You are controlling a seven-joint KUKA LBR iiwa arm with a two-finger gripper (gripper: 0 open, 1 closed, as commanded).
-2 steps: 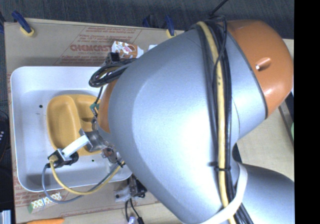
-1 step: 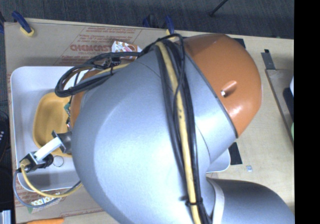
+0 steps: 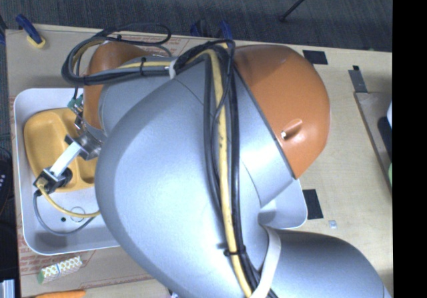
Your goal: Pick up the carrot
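Figure: bench seen from above, at a slant. The grey arm, with its orange band, lay across most of the frame. Its gripper hung over the left bin, just beside a yellow bowl-shaped thing in that bin's upper part. You could not tell whether the claw was spread or pressed together, because the wrist covered it from above.

The likeliest carrot was an orange sliver at the frame's bottom edge. It lay on the bench just outside the left bin's near wall, close to a small patterned packet. So little of it showed that you had to treat this identification as a guess. On that reading, gripper and carrot were well apart, and the step in hand was judged to be the approach, with the pick not yet begun.

To do that step well, you needed to raise the wrist clear of the yellow thing and the bin wall before travelling. You then needed to bring the claw down across the carrot's length, not along it, and close near its thicker middle, where a tapered body slips least.

The long axis appeared to run left to right along the frame's bottom edge, roughly parallel with the bin's near wall. Which end was the tip could not be read
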